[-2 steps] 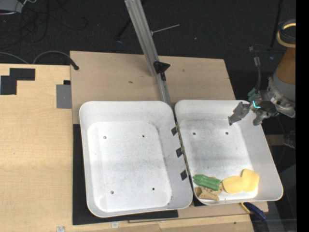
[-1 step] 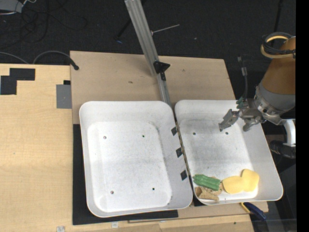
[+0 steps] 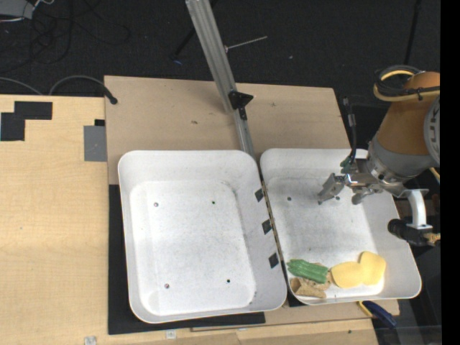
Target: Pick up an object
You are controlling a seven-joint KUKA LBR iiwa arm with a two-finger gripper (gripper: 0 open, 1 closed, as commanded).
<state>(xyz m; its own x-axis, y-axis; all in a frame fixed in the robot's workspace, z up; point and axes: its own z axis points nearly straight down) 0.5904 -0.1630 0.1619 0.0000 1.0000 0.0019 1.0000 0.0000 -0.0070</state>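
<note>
In the right bin several small objects lie along the near edge: a green piece, a tan piece just below it, and two yellow pieces side by side. My gripper hangs over the far right part of that bin, well above the objects, with its two fingers spread apart and nothing between them. The grey arm with its orange band comes in from the right.
The left bin stands beside the right one, joined by black clips. A slanted metal rail rises behind the bins. A wooden bench surface lies at the left.
</note>
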